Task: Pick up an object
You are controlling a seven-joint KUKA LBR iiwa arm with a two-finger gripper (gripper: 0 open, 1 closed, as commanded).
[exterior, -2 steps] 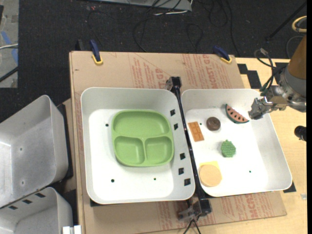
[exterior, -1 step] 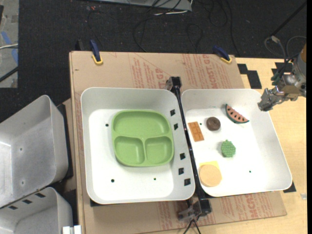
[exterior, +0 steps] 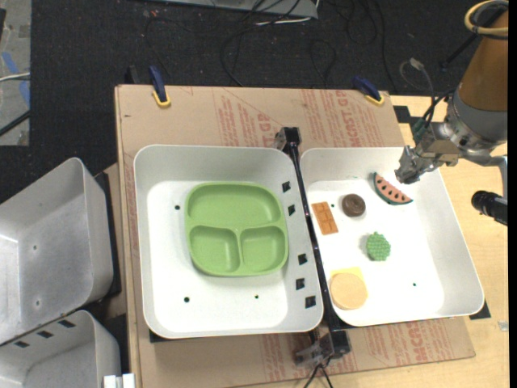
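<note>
You're in the approach step here: the two-finger gripper (exterior: pixel 409 173) hangs at the far right corner of the right white bin (exterior: pixel 452 241), just beside the red-and-green watermelon slice toy (exterior: pixel 392 190), and nothing is visibly held. I honestly can't tell how the jaws stand, too blurry. Also in that bin are a brown round piece (exterior: pixel 353 205), an orange flat rectangle (exterior: pixel 324 217), a green bumpy ball (exterior: pixel 378 246) and a tan disc (exterior: pixel 349 289). Next I'd say it needs to centre over the slice and drop straight down.
</note>
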